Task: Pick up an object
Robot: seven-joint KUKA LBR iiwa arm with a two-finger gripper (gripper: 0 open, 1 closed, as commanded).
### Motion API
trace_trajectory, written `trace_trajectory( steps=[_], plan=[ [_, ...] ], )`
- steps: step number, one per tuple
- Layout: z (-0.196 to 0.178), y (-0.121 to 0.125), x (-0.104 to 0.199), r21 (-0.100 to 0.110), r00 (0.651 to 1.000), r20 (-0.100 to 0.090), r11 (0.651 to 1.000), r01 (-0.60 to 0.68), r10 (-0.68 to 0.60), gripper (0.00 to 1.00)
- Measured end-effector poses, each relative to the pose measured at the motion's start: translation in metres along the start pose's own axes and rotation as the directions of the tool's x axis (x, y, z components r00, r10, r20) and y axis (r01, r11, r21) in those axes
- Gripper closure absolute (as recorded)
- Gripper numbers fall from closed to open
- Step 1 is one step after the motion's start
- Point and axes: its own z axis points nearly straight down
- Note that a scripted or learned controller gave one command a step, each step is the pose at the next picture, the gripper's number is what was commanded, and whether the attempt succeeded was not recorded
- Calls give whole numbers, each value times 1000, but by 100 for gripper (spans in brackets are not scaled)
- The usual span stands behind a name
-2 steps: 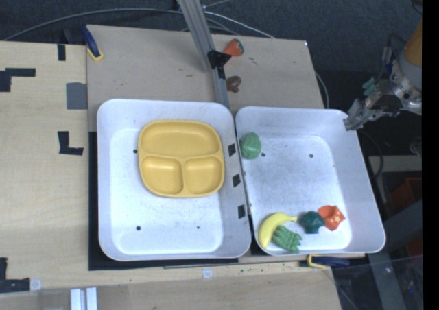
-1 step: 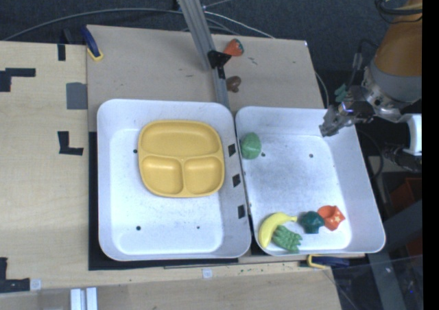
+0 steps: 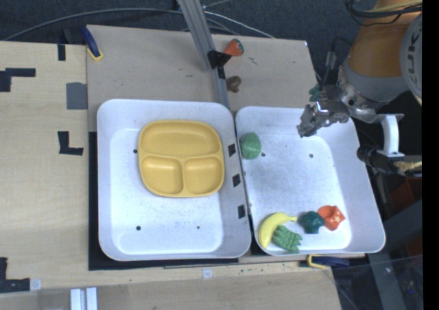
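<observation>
Gripper (image 3: pixel 308 127) over upper part of right bin (image 3: pixel 302 178), nothing visibly between fingers; spread or pressed together, cannot tell. Nearest pickable thing: green ball (image 3: pixel 250 145) at bin's left wall. Better to descend straight, clear of wall. Further off, near front edge: banana (image 3: pixel 272 222), green toy (image 3: pixel 287 238), teal piece (image 3: pixel 311 221), orange piece (image 3: pixel 332 217). Left bin (image 3: pixel 110 164): yellow tray (image 3: pixel 182 158).

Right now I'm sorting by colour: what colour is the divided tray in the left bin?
Yellow; the divided tray shows plainly in the camera view.
</observation>
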Motion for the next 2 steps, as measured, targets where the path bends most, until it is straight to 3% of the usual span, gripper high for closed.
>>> trace_trajectory(
  steps=[1, 2],
  plan=[
    [12, 0, 45, 2, 1000, 0, 1000, -1, 1, 100],
    [22, -16, 98, 3, 1000, 0, 1000, 0, 0, 100]
  ],
)
